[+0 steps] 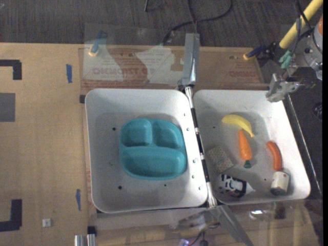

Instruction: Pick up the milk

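Milk [233, 185]: black-and-white, low in the right bin [266, 118], close against the front wall, apparently on its side, though too blurred to be sure. Just left and up from it, a tan speckled pad [220, 158], near but apart. Just right of it, a small white cylinder [280, 182] in the front right corner. Above the cylinder, an orange sausage [274, 155], lengthwise. Toward the bin's middle, a carrot [245, 146] with its green end pointing down at the milk; above that, a banana [238, 123], nearly touching the carrot's top.

In the left bin [102, 118], a teal divided plate [152, 160], flat and roughly centred.

Gripper [279, 87] over the right bin's back right corner, well apart from the milk, nothing seen in its grasp; cannot tell how far open from this angle. Behind it, a yellow tube [302, 17] slanting up to the right.

Both bins side by side on the tan tabletop [41, 152].
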